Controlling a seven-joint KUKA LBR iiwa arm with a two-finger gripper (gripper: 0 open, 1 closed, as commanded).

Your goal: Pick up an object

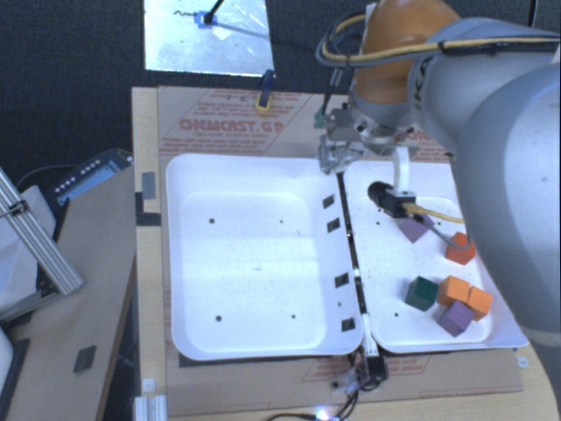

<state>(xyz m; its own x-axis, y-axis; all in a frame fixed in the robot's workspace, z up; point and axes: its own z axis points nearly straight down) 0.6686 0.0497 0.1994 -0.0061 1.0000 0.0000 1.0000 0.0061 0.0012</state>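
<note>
Several small blocks lie in the right bin. A purple block sits nearest the bin's middle, with an orange block to its right. Toward the front there is a green cube, two orange blocks and another purple block, packed close together. My gripper hangs at the far rim where the two bins meet, well behind and to the left of the blocks. I see nothing held in it.
The left bin adjoins the right one along a seam with black clips. Both rest on a cardboard sheet. A shiny foil square and a yellow clip lie behind. The arm's grey body overhangs the right bin.
</note>
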